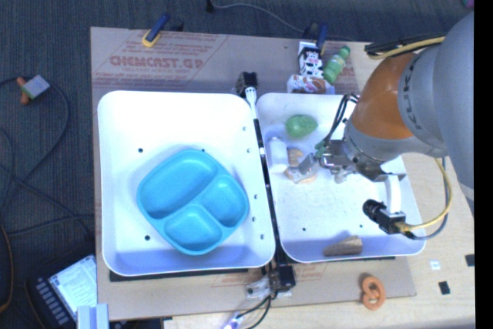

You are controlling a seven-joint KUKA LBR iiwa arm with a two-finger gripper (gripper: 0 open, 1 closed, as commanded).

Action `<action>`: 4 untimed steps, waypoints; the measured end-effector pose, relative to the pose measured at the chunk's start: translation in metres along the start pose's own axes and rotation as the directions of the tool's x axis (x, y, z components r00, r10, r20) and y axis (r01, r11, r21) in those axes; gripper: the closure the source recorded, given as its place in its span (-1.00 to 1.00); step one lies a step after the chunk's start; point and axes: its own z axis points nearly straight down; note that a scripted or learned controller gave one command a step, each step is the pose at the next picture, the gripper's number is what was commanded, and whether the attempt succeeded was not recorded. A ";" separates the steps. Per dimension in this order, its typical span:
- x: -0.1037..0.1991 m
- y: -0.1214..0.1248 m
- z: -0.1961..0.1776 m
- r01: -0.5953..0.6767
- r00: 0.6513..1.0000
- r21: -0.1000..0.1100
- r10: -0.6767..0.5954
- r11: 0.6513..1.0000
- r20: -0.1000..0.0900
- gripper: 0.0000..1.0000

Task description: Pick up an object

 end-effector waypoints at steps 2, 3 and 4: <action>-0.079 0.119 -0.030 0.001 1.000 -0.003 -0.001 1.000 0.002 -1.00; -0.055 0.079 0.021 0.000 1.000 -0.006 0.000 1.000 0.003 -1.00; -0.056 0.080 0.011 0.002 1.000 -0.009 -0.001 1.000 0.007 1.00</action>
